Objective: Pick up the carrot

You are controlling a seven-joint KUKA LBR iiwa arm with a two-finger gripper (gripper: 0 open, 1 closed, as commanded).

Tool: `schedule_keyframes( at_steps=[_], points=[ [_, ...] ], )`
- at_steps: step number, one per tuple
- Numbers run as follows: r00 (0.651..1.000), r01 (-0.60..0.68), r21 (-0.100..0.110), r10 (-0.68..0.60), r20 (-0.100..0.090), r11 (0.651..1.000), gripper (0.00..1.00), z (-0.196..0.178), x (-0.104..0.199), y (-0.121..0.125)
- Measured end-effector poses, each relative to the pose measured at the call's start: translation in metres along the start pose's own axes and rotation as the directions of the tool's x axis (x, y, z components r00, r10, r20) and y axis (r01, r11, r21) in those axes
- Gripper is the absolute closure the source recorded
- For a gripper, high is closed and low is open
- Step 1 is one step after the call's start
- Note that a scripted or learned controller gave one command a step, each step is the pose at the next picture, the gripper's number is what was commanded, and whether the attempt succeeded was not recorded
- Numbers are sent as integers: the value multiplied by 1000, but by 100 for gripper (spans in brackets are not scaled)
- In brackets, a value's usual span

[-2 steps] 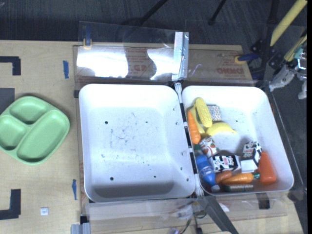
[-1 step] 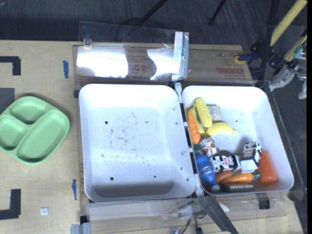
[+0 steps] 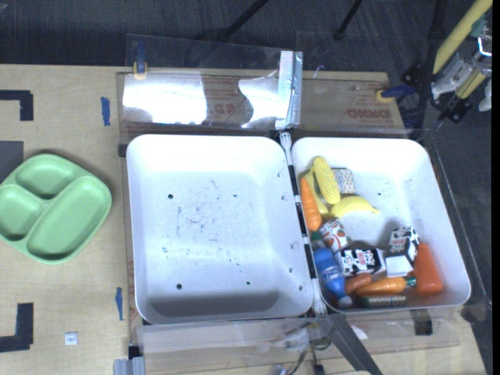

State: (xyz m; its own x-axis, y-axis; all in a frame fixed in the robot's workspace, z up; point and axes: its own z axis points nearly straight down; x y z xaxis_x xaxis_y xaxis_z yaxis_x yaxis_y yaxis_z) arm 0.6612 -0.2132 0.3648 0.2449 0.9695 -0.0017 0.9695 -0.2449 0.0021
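A long orange carrot (image 3: 310,203) lies in the right bin (image 3: 437,186), flat against its left wall, beside a yellow corn cob (image 3: 325,180). Two more orange pieces sit in the same bin: a stubby cone-shaped one (image 3: 427,272) at the near right corner and a thin one (image 3: 380,285) along the near wall. I cannot tell which of them are carrots too.
The right bin also holds a yellow banana-like piece (image 3: 356,206), a blue bottle (image 3: 329,270) and small printed cartons (image 3: 360,260), packed close together. The left bin (image 3: 207,225) sits beside it. A green divided plate (image 3: 51,208) rests on the bench at far left.
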Motion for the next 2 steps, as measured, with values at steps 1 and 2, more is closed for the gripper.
schedule_keyframes(
  at_steps=[1, 2],
  points=[
    [956, -293, 5, 293, 0, 956, 0, 73, 28, -1],
    [997, 71, 3, -71, -2, 997, 0, 38, 50, -39]
  ],
)
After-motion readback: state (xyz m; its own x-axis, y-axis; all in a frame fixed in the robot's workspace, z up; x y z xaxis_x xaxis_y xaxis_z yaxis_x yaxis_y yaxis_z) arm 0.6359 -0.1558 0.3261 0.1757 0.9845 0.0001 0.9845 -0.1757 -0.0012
